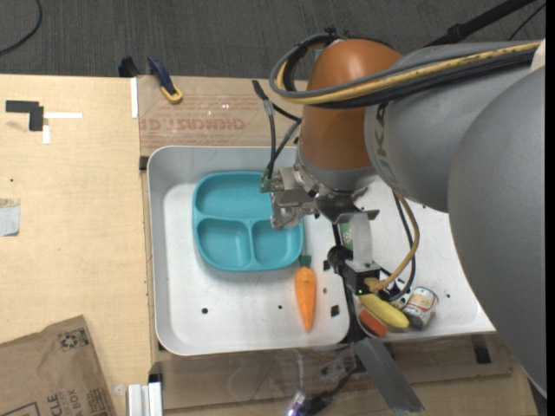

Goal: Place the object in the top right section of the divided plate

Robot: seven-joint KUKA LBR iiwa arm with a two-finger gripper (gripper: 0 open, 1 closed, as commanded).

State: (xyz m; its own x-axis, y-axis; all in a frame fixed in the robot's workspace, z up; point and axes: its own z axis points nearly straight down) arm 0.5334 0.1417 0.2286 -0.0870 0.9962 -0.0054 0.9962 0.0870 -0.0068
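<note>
— Which thing goes onto the plate?

— My guess is the carrot [305, 297]. It lies on the bin floor [234, 319] just near of the teal divided plate [243, 224], leafy end touching the plate's near right corner, tip pointing toward the near rim.

— How will it handle?

— It looks like a light plastic toy: stiff, smooth, tapering. I judge the thick orange shoulder below the leaves the best hold; the narrow tip would likely slip out.

— And your claw?

— My claw [289, 204] hangs over the plate's right edge, above the carrot's far side. Whether it is open or closed I cannot tell from here.

— Anything else nearby?

— A banana [384, 311], a red piece [373, 322] and a small can [421, 306] sit to the right.
</note>
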